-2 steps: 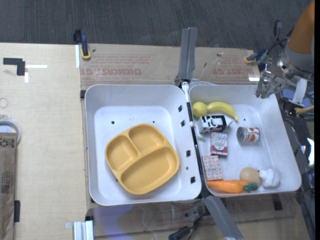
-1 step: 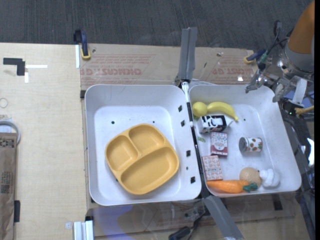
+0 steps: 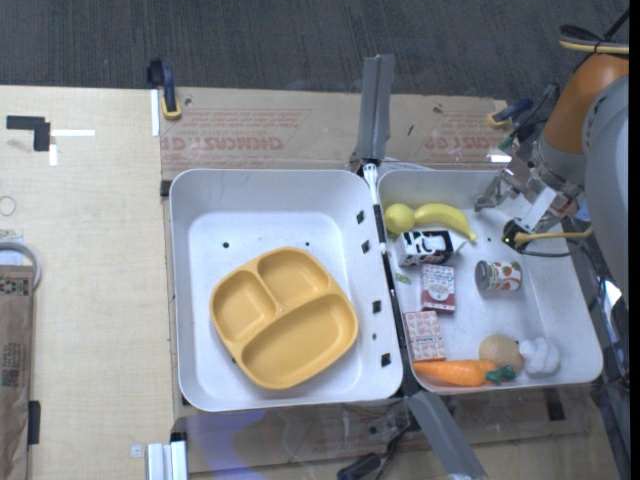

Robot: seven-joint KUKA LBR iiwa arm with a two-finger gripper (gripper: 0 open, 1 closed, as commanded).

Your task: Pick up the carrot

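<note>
Lettering on the cardboard sheet (image 3: 262, 128) behind the bins reads upside down, roughly "CHEMCAST". Small carton (image 3: 438, 288) labels are too blurred to read. The carrot (image 3: 455, 373) lies along the right bin's (image 3: 575, 278) front edge. Whether the gripper (image 3: 515, 196), near that bin's far right corner, is spread is unclear.
</note>
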